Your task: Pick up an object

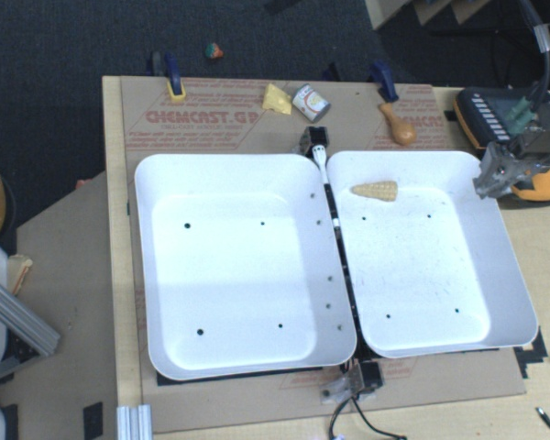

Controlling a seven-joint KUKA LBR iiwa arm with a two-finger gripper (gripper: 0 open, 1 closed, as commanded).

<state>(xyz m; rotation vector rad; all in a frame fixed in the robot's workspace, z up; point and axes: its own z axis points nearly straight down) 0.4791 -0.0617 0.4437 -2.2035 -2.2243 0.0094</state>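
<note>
A small yellow corn-like piece (374,190) lies near the far edge of the right bin (440,328). The left bin (229,346) sits beside it, and the two touch along the middle. My gripper (493,178) hangs at the right bin's far right corner, over the rim, well to the right of the yellow piece. Nothing shows in its grasp.
On the bench behind the bins lie a yellow wedge (277,100), a small grey-white box (310,103), an orange-brown knob-shaped thing (399,126) and a black-tipped pen (317,145). Blue clamps (172,70) hold the board. A keypad device (493,117) sits at the right.
</note>
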